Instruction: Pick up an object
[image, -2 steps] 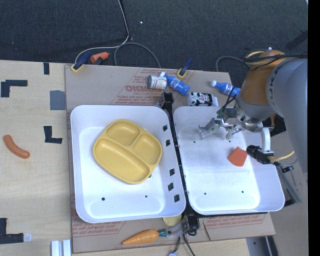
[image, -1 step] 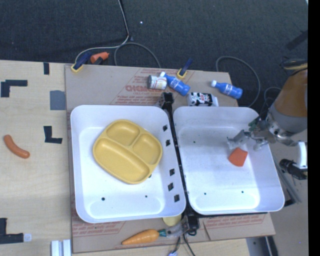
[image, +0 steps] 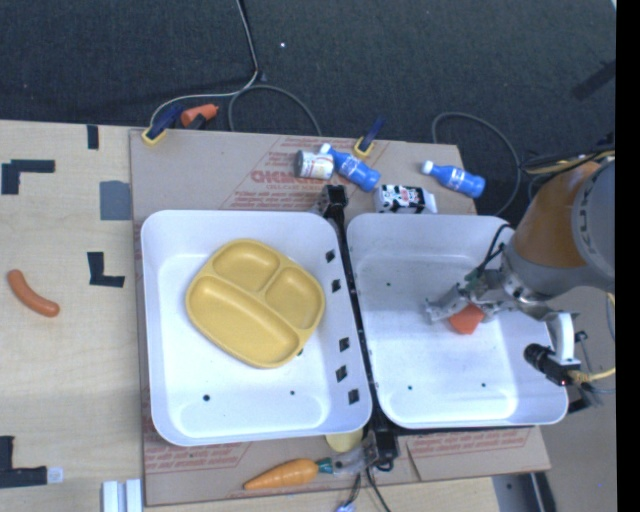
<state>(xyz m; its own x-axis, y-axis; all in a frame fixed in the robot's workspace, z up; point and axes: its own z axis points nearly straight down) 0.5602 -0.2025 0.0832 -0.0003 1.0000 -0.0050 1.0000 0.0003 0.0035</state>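
A small orange-red object (image: 465, 321) lies in the right bin (image: 420, 390), towards its right side. My gripper (image: 452, 307) reaches in from the right and hangs right over it, its grey fingers pointing left, touching or just above the object. The arm's wrist and orange band (image: 550, 225) stand above the bin's right rim. In the left bin (image: 170, 400) sits a yellow divided plate (image: 256, 300).
Behind the bins lie two blue bottles (image: 357, 170) (image: 455, 179), a white jar (image: 315, 163) and a black-and-white packet (image: 405, 199). A toy carrot (image: 285, 474) sits in front of the bins. A sausage (image: 32, 294) lies far left. Cables trail at the back.
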